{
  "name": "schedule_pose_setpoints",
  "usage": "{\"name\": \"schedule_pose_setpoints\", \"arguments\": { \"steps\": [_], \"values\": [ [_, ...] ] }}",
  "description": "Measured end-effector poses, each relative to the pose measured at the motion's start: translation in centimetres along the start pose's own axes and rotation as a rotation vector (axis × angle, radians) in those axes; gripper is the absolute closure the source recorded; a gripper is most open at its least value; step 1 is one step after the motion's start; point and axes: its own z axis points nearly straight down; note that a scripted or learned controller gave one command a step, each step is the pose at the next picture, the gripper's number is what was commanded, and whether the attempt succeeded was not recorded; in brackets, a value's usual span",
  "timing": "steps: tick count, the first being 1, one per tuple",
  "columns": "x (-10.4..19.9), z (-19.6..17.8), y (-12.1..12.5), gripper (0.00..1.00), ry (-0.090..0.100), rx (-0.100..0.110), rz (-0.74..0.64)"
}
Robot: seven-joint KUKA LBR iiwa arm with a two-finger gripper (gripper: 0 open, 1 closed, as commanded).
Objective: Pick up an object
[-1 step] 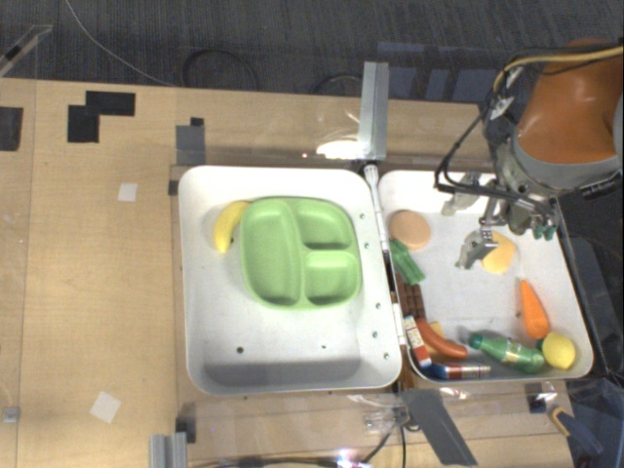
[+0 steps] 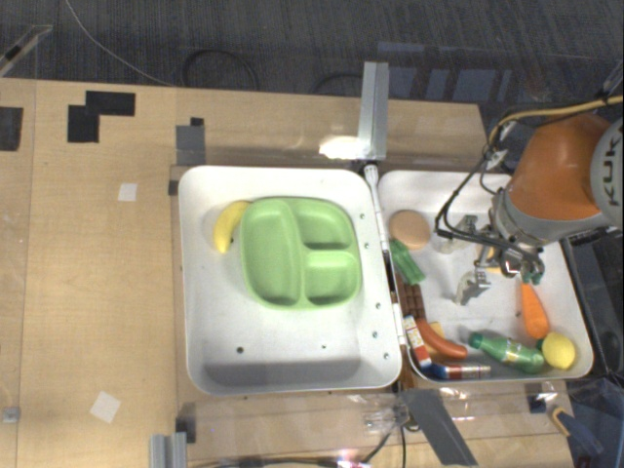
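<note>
- Fingers: state cannot be told; the small metallic gripper point(image 2: 475, 286) hangs below the grey arm with its orange band point(image 2: 556, 175), over the bare white floor of the right shallow white bin point(image 2: 458, 191). Nothing visible between the fingers.
- Black cables loop from the wrist toward the gripper.
- Right bin contents, none touching the gripper:
  - round tan disc-shaped object point(image 2: 410, 228) near the upper left of the bin.
  - green elongated object point(image 2: 407, 262) just below the disc, along the left wall.
  - dark brown bar point(image 2: 413, 305) lower down the same wall.
  - red sausage-shaped object point(image 2: 442, 340) near the lower left corner, beside a white-and-red tube point(image 2: 416, 338).
  - dark marker-like stick point(image 2: 458, 369) along the bottom wall.
  - green plastic bottle point(image 2: 507, 350) lying flat near the bottom right.
  - yellow lemon-shaped object point(image 2: 558, 350) just beside the bottle's right end.
  - orange carrot-shaped object point(image 2: 533, 310) above the lemon, right of the gripper, near it but apart.
- Left shallow white bin point(image 2: 205, 339) holds a light green divided plastic tray point(image 2: 297, 252) with 3 compartments, and a yellow banana-shaped object point(image 2: 228, 225) touching the tray's left edge.
- Both bins sit side by side on the pale wooden counter point(image 2: 88, 281).
</note>
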Motion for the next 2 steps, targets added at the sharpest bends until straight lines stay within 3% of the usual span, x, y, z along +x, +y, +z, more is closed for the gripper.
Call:
{"name": "schedule_pose_setpoints", "arguments": {
  "steps": [1,2],
  "values": [
    [1.2,0.7,-6.8,0.0,-0.004,0.002,0.159],
    [3.4,0.6,-6.8,0.0,-0.006,0.003,0.168]
  ]
}}
